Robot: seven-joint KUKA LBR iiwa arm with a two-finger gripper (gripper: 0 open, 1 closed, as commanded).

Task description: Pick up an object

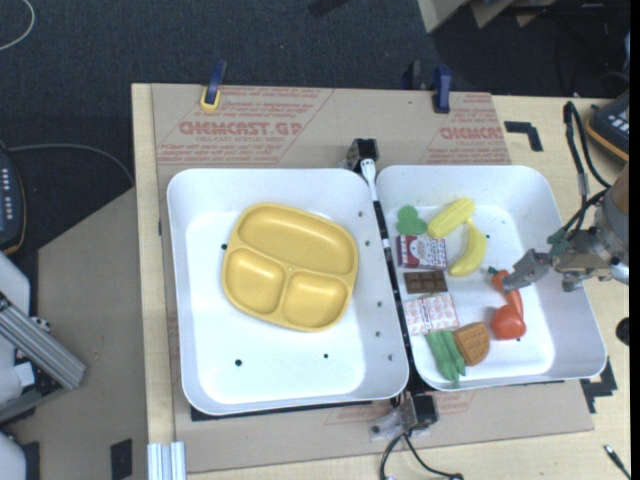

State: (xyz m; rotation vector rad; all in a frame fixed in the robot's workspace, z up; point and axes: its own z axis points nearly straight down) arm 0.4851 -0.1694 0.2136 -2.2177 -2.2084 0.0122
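Gripper: the grey two-finger gripper reaches in over the right-hand shallow white bin, low above the floor near the bin's outer side; whether it is parted or closed I cannot tell, and nothing shows clearly held in it.
Nearest thing: a small orange carrot-like plastic piece lies just beside the tip, possibly touching it; contact cannot be confirmed.
Just beyond that: a red plastic pepper or tomato sits near the tip, on its near-camera side.
Farther inward from the tip: a yellow plastic banana and a yellow plastic corn cob, with a green plastic leaf shape beyond them.
Well apart from the tip: small printed food cartons, a brown bread-like piece and green bean pods.
Other bin: the left-hand shallow white bin holds a yellow three-compartment plastic tray, far from the gripper.
Progress: judged early; the arm is down at a candidate, but every object rests on the bin floor, so securing and lifting one are left.
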